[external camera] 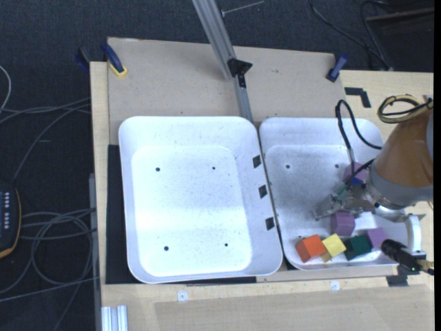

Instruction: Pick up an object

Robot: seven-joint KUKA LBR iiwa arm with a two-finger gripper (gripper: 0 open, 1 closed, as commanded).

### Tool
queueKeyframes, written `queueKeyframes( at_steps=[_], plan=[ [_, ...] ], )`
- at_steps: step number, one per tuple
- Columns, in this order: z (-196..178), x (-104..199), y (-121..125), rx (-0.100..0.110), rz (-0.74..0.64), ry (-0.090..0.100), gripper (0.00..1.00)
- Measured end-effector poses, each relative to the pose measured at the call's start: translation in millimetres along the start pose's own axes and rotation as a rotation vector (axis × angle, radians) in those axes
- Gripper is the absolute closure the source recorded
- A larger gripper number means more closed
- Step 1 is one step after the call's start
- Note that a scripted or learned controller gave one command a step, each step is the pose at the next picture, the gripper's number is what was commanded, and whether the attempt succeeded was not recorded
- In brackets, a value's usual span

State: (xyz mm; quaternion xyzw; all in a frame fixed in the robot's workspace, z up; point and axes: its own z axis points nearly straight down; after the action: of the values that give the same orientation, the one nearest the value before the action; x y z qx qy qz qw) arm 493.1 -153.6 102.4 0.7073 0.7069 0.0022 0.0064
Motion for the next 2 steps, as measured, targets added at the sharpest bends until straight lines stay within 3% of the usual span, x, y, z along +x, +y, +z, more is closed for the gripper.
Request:
queueKeyframes(
  at_steps=[1,2],
  plan=[
    [-7.9,2.6,-2.5,0.008,-0.001,0.006,1.0],
    [-55.8,11.3,-1.1,0.006,-0.003,0.005,1.0]
  ],
)
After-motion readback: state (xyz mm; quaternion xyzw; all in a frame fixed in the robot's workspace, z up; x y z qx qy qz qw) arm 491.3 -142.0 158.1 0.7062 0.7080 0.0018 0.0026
